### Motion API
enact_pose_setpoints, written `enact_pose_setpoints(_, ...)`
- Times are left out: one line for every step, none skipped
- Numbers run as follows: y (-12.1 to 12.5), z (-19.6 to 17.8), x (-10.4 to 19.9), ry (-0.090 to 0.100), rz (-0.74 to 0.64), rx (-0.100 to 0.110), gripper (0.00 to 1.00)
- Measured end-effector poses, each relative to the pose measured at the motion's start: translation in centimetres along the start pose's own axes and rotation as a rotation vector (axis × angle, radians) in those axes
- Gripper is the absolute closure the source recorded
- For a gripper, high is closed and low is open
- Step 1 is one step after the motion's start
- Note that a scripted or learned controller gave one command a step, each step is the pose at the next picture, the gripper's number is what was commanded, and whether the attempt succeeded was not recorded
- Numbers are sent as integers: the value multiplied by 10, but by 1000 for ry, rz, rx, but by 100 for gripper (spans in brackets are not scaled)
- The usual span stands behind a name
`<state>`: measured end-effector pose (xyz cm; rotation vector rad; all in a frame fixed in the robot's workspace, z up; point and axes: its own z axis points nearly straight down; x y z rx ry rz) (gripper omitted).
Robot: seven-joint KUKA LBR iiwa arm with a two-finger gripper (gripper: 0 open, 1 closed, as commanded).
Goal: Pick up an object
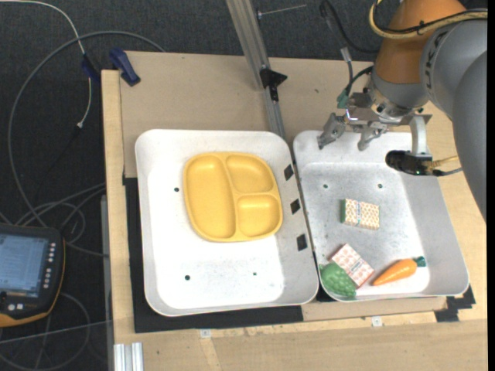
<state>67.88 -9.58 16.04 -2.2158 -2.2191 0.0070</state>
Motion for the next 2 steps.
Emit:
enact_pose_setpoints(-3, 59, -8, 0, 2, 1, 0)
enact_pose_setpoints(0, 42, -8, 0, 1, -8, 100)
